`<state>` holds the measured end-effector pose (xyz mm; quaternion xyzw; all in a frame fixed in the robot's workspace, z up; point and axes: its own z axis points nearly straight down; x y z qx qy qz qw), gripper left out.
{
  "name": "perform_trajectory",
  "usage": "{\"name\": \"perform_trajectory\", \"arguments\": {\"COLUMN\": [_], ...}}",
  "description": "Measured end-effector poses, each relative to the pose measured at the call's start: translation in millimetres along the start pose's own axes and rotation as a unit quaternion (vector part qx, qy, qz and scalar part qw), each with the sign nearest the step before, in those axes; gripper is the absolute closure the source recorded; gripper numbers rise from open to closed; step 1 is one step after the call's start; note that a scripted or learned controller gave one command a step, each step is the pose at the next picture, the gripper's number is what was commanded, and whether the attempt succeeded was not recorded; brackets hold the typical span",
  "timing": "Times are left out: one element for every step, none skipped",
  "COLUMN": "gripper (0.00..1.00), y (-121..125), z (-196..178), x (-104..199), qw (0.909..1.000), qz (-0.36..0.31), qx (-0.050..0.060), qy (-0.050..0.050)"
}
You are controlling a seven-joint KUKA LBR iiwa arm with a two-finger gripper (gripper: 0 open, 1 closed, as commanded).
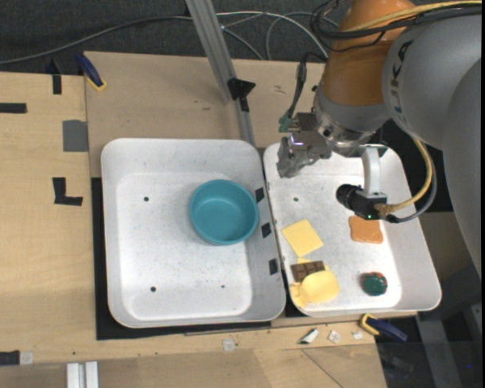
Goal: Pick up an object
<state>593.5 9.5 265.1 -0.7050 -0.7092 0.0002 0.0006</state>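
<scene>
The big grey arm [436, 79] comes in from the right, with its orange band [364, 14] up near the top. Its gripper [291, 162] hangs low over the far left corner of the right bin [416, 285], close to the bin's rim. I cannot tell if it is spread or pressed together, and nothing shows in its grip. In the right bin, a flat yellow square [302, 238] lies near the middle. Nearer the front edge sits a yellow lump [317, 286] with a small brown block [307, 269] touching its top. An orange piece [366, 230] lies on the right side of the bin, and a small dark green ball [375, 283] sits in front of it, a little apart. The left bin [137, 217] has a blue bowl [222, 211] standing upright by its right side.
</scene>
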Motion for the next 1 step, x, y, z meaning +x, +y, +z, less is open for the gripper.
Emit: {"name": "perform_trajectory", "arguments": {"gripper": [1.0], "y": [1.3], "z": [22.0], "x": [52.7], "qw": [1.0], "qz": [0.0], "qx": [0.002], "qy": [0.0]}}
